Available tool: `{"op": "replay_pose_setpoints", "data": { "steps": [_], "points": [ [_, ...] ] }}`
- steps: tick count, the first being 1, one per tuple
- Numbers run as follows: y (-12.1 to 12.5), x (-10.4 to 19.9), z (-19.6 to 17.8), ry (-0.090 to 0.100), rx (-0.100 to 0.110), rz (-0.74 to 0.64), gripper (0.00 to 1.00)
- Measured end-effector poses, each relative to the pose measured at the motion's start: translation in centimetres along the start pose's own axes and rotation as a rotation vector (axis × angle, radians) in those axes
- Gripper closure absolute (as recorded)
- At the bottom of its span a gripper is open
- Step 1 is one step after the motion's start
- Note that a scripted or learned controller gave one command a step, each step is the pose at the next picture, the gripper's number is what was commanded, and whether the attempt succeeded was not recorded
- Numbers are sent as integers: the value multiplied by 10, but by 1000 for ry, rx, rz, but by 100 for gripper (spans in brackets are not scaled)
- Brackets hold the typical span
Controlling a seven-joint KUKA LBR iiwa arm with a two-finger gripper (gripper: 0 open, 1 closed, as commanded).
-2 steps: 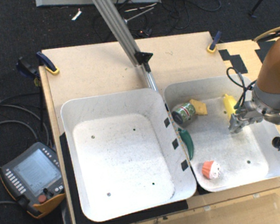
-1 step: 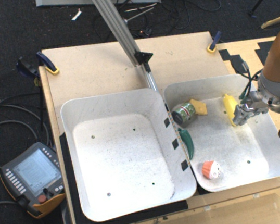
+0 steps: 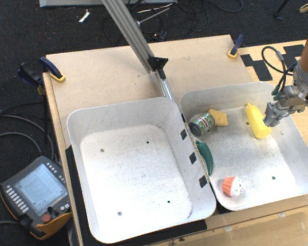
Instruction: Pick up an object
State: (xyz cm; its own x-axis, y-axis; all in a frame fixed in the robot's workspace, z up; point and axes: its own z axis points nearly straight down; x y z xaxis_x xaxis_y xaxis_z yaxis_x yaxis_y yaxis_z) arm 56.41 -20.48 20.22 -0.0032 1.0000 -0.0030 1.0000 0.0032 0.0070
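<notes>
The right bin holds a yellow banana-shaped object, a green-and-white can lying on its side, a small yellow block beside the can, a green curved piece against the bin's left wall, and an orange-and-white object near the front. My gripper hangs at the right side of this bin, just right of the banana-shaped object and close to touching it. Nothing shows between its fingers.
The left bin lies beside the right one. A slanted metal pole crosses the back of the bench down to the gap between the bins. Clamps sit at the bench's back corners. A teach pendant lies on the floor at left.
</notes>
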Motion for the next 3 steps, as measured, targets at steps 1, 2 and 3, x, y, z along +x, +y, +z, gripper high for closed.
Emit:
{"op": "replay_pose_setpoints", "data": {
  "steps": [1, 2, 3],
  "points": [
    [0, 45, -10, 5, 6, -5, 100],
    [6, 97, -4, 5, 7, -5, 100],
    [10, 149, 1, 5, 7, -5, 100]
  ]
}}
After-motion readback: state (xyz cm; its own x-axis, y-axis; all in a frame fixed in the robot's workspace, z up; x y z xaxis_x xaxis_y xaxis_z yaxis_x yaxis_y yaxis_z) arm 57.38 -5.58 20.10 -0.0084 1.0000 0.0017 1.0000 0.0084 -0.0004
